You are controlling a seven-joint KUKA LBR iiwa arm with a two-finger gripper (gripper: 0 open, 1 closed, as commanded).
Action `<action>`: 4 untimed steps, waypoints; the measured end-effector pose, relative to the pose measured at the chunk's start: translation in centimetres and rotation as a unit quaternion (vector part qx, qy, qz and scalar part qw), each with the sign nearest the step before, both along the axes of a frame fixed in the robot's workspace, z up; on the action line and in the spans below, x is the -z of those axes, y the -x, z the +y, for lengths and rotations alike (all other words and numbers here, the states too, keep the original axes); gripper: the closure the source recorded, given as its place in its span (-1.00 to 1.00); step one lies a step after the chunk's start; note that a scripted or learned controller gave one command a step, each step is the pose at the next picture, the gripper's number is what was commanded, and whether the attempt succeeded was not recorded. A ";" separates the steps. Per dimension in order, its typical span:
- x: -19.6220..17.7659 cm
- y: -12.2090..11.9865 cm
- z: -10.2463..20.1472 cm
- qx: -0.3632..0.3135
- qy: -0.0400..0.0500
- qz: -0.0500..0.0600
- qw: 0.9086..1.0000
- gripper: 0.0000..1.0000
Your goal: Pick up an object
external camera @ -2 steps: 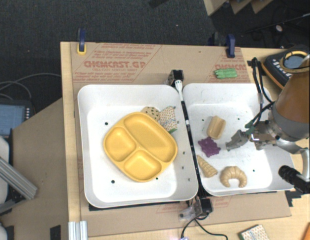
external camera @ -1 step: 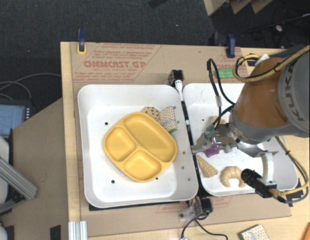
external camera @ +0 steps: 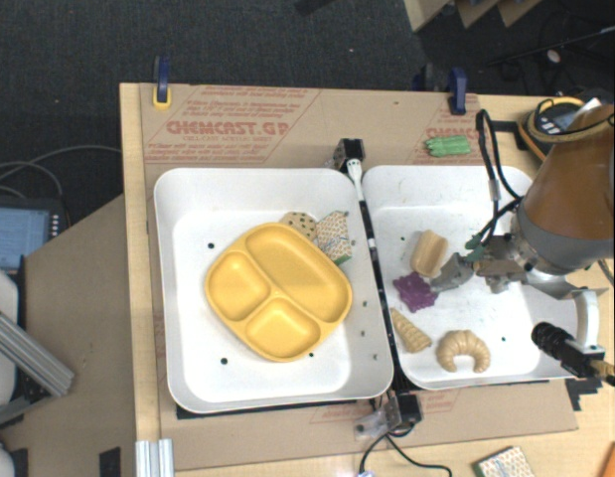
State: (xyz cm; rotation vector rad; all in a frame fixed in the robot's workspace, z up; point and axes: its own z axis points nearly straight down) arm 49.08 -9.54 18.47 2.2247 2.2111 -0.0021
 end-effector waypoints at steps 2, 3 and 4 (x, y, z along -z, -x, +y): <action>0.3 0.6 1.8 0.001 -0.002 0.006 1.000 -1.00; -8.0 -7.2 8.3 -0.008 -0.003 -0.006 1.000 -1.00; -6.4 -0.7 4.8 -0.001 -0.003 0.005 1.000 -1.00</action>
